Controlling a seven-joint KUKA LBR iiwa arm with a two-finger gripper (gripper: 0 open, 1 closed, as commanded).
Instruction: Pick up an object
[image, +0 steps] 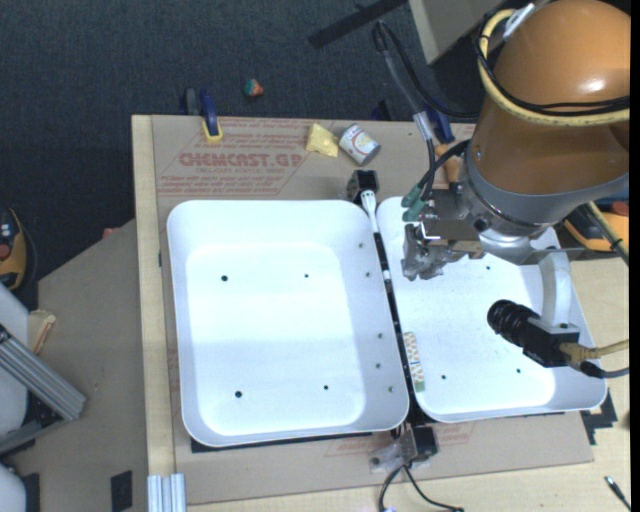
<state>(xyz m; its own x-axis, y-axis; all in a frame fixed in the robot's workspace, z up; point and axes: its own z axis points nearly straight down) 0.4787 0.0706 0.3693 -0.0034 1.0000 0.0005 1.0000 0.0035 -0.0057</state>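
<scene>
gripper (422, 262) over far-left part of right bin (480, 380), by the divide | grip state: cannot tell | pickable things: yellow piece (322, 140) + small white-grey box (358, 144), just beside each other on bench (240, 180), beyond far edge of left bin (280, 330), outside the 2 bins

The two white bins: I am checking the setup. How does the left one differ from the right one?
The left bin lies fully in sight; the right bin is partly hidden under the arm. The gripper hangs over the right bin, near the shared edge, not over the left bin. Both are shallow, white, round-cornered, with small dark dots on the floor.
</scene>
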